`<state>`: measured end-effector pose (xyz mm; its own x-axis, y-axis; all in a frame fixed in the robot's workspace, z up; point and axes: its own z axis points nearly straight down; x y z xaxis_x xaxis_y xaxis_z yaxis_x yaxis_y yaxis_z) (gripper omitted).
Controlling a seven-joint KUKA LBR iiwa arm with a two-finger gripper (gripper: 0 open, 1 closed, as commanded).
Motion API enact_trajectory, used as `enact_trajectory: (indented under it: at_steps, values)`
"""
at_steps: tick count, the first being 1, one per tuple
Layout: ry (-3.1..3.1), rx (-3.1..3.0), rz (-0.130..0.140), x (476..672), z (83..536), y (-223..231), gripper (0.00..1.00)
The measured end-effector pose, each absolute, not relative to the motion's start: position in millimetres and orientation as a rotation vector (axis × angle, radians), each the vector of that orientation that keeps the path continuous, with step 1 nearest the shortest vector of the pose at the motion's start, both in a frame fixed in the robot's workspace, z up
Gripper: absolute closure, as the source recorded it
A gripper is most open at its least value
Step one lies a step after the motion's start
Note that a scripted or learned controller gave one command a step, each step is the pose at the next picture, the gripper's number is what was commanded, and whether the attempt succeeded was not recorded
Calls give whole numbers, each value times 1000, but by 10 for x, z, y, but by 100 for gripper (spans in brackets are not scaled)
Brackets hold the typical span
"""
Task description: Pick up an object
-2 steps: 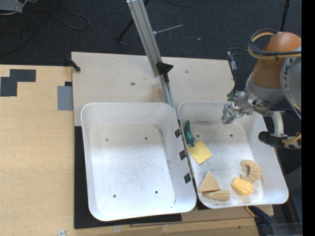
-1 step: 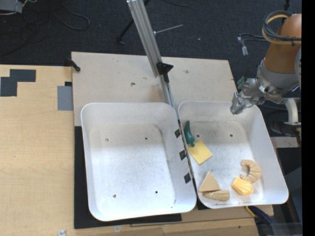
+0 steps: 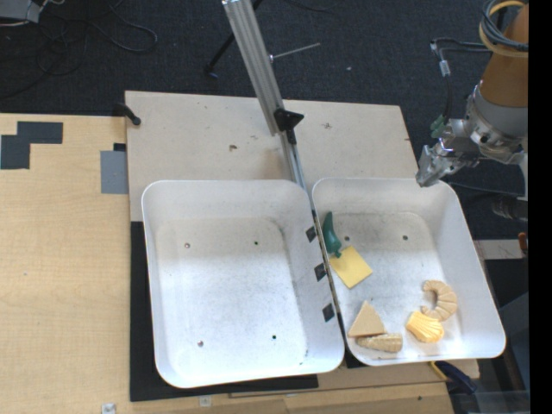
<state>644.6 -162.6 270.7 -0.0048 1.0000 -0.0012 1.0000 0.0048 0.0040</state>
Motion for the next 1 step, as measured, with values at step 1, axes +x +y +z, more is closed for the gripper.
enact_trajectory:
  at_steps: [1]
  values:
    - [2229,2219,-1,6401,2708,-1098,100]
